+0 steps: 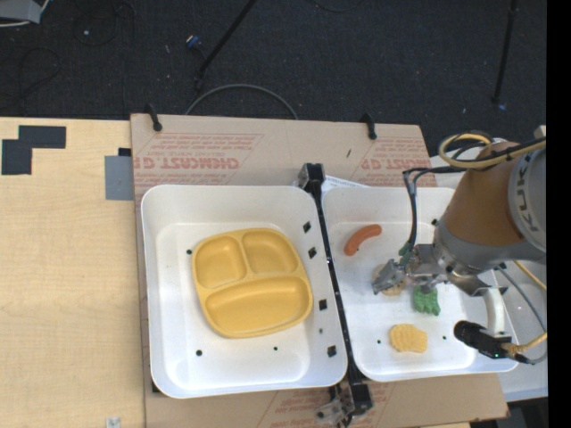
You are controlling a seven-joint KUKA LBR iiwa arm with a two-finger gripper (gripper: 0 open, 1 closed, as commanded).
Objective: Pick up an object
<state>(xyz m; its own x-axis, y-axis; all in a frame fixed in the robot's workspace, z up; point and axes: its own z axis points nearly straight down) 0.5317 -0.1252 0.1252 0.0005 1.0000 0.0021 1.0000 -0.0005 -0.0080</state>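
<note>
Low over the right bin (375, 364), the arm's gripper (389, 279) reaches leftward; whether its fingers are open, I cannot tell. Beside it lie a sausage (362, 237), green piece (426, 302) and yellow corn (408, 338), while the left bin (169, 364) holds a yellow divided plate (251, 281)

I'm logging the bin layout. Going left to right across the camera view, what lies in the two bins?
Yellow divided plate → orange sausage → gripper → yellow corn piece → green toy.

Robotics lab, grey-and-orange arm (486, 212), white bins (169, 239) on cardboard-lined bench (62, 275), cables on dark floor (241, 38)
</note>
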